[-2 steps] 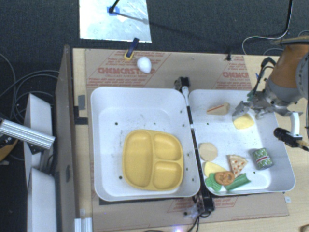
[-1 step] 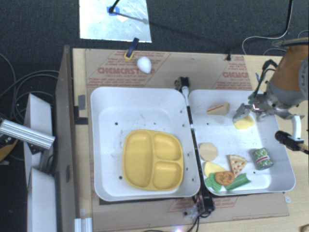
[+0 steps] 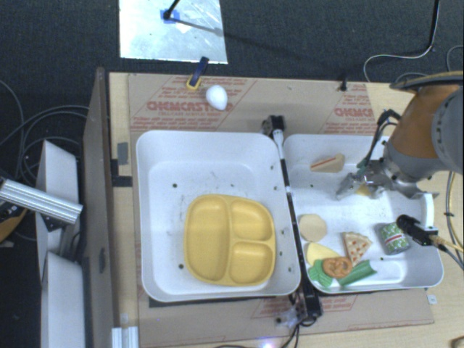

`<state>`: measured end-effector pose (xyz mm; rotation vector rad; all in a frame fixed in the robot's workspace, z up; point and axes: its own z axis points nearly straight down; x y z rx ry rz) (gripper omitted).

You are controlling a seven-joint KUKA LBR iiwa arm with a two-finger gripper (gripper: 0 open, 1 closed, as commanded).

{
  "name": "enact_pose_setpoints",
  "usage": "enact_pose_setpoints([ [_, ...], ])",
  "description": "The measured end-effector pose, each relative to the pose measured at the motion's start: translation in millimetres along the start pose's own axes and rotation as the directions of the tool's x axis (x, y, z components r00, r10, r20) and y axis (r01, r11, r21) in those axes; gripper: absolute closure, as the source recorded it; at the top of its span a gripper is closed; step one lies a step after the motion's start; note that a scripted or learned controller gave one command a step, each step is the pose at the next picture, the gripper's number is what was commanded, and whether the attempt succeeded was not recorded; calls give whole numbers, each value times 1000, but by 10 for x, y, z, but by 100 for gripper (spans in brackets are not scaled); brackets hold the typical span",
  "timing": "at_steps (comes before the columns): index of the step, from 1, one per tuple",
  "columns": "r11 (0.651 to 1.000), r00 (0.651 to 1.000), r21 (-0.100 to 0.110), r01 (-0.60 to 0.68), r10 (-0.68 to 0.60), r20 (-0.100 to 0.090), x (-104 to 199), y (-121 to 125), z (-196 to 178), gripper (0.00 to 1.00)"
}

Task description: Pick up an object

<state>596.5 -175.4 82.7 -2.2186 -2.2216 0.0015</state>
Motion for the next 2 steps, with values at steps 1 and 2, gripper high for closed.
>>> enact_pose_setpoints([
  [1,1000,1000,-7,1,-1,2,-8,25,-129,100],
  [2,1000,1000,-6,1,-1,1,-8,23,-124,0],
])
